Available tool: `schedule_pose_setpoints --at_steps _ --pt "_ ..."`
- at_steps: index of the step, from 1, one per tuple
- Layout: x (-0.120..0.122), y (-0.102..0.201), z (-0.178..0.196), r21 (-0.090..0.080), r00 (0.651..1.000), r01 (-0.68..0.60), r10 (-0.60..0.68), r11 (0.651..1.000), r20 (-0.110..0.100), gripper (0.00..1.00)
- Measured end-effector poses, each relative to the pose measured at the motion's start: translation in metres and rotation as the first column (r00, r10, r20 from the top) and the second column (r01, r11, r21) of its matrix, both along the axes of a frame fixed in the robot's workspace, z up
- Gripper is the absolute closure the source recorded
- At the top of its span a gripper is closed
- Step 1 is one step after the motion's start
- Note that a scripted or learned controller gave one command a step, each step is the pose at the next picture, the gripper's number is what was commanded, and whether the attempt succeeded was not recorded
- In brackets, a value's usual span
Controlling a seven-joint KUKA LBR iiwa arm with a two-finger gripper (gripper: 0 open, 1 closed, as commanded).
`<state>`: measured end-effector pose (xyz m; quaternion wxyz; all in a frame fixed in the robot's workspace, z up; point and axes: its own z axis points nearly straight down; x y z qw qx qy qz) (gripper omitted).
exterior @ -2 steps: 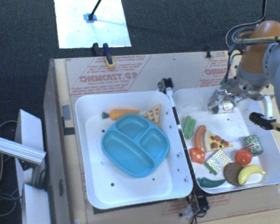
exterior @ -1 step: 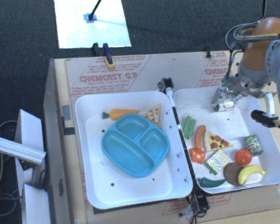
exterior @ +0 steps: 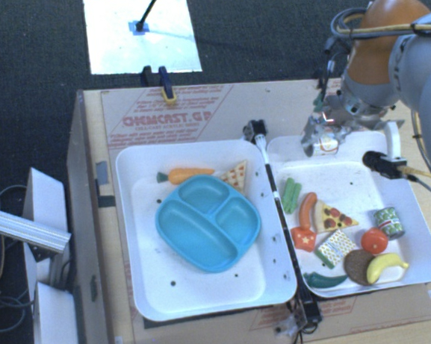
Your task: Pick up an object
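My gripper hangs over the far left corner of the right bin, at the end of the grey arm with the orange band. Several toy foods lie in that bin, all nearer the front than the gripper: green beans, a sausage, a pizza slice, a red tomato, a small can, a banana and a brown cookie. The beans are the closest, a short way in front of the gripper and to its left.
The left bin holds a blue divided plate, a carrot and a wedge-shaped slice. A black clamp sits on the divider between the bins. A black fitting juts over the right bin's far right side.
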<state>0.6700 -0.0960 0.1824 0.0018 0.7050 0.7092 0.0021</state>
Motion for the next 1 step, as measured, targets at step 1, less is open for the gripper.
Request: schedule_pose_setpoints --at_steps 1 --pt "-0.0386 0.0648 0.0527 0.001 1.000 0.001 -0.001 1.000 -0.001 1.00"
